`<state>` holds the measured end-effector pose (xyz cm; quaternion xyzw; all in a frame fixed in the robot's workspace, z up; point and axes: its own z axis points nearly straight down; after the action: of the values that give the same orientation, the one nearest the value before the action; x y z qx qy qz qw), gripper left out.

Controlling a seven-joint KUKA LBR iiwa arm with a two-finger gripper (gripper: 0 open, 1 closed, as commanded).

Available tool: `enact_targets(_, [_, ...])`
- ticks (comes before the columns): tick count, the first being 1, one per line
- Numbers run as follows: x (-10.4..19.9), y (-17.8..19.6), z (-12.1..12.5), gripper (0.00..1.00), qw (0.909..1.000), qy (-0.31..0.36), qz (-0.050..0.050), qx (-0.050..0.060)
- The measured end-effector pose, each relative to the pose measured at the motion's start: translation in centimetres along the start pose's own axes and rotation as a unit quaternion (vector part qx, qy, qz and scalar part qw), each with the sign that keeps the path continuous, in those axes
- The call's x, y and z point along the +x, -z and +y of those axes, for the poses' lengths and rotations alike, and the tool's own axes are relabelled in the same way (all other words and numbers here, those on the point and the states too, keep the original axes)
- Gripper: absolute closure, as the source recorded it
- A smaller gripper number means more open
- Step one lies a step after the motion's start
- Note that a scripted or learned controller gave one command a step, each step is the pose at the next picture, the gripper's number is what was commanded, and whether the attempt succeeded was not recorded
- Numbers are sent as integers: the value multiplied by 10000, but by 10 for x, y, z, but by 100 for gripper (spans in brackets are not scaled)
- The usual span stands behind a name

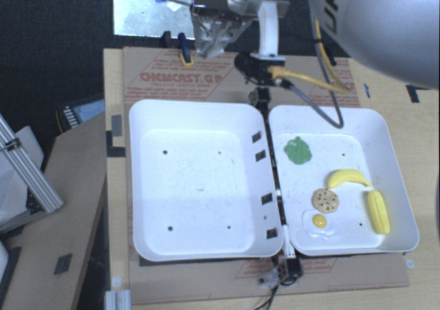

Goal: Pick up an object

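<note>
The arm sits high at twelve o'clock, its gripper (214,40) hanging beyond the far rim of the bins — no object under it, nothing visibly carried. Whether it is spread or closed, I cannot tell; the tip is a blur of metal from this angle.

By my reading this is the approach stage, with no pick begun. The candidates all lie in the right bin (392,144): a green leaf piece (298,150) toward its eleven o'clock, a banana (348,178) near centre, a cookie (325,200) just beside it at seven o'clock, a fried egg (320,223) below that, and a corn cob (377,211) at four o'clock.

Next move calls for swinging toward five o'clock and descending over one item — the leaf stands most apart. Banana, cookie and egg crowd together, and the yellow cable (309,80) droops over the bin's far edge. The left bin (137,164) offers nothing to grab.
</note>
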<state>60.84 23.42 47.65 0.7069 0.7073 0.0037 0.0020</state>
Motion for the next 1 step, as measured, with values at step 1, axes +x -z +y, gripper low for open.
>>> enact_targets(1, [-1,63,63,100,10000,-3,2,-21])
